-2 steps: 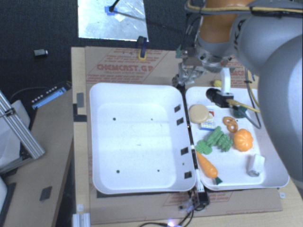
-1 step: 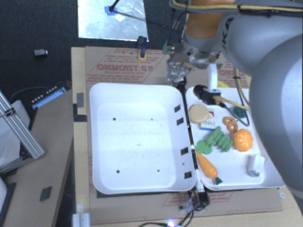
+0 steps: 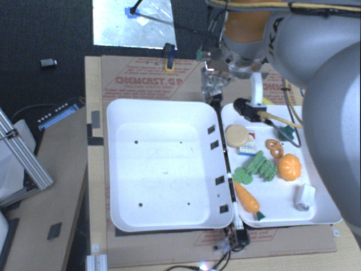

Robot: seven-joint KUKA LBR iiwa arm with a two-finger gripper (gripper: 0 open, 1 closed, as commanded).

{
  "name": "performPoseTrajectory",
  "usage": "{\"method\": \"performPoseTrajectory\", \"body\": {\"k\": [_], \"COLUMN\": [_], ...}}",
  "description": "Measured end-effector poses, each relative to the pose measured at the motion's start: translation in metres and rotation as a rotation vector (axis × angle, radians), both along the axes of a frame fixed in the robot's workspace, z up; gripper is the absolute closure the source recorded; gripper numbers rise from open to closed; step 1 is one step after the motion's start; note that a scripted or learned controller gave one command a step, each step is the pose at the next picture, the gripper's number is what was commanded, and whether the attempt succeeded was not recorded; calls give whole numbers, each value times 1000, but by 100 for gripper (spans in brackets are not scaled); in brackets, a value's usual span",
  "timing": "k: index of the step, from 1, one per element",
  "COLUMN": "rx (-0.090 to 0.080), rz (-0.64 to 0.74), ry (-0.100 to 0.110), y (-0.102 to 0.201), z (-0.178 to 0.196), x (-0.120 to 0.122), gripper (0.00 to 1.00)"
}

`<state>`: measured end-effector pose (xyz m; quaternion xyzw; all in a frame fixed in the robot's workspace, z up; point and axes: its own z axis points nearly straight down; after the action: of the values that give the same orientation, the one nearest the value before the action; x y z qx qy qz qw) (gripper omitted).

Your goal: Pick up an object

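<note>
Okay, on my screen two white bins sit side by side on the bench. The left bin (image 3: 121, 168) shows me its bare white floor. The right bin (image 3: 276, 206) carries all the candidates for picking, and I'll place them from the green vegetable (image 3: 256, 167) near its middle.

- Just beside the green vegetable on the view's right is a round orange fruit (image 3: 289, 167).
- Past the vegetable toward the far rim lies a small blue and white box (image 3: 247, 147), almost touching it.
- Beyond that box is a tan round cookie (image 3: 237, 133).
- Up and to the right of the vegetable is a small pretzel (image 3: 274, 147).
- Further the same way lies a teal piece (image 3: 286, 132), too small for me to name.
- Toward the near rim from the vegetable, a carrot (image 3: 247, 196) lies at a slant close to the bin's left wall.
- Well to the vegetable's lower right, past the orange fruit, is a small white object (image 3: 304, 197).

The gripper (image 3: 213, 89) hangs well beyond the green vegetable, over the far end of the strip where the two bins meet. From this angle I cannot tell whether it is open or closed, or whether it touches the rim. It is apart from every item in the right bin.
</note>
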<state>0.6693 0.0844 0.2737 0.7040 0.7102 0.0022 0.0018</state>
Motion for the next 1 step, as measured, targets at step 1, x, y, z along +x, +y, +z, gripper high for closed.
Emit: {"method": "performPoseTrajectory", "body": {"k": [1], "rx": [0], "rz": [5], "ry": [-2], "y": [0], "z": [11], "x": [1], "gripper": [100]}}
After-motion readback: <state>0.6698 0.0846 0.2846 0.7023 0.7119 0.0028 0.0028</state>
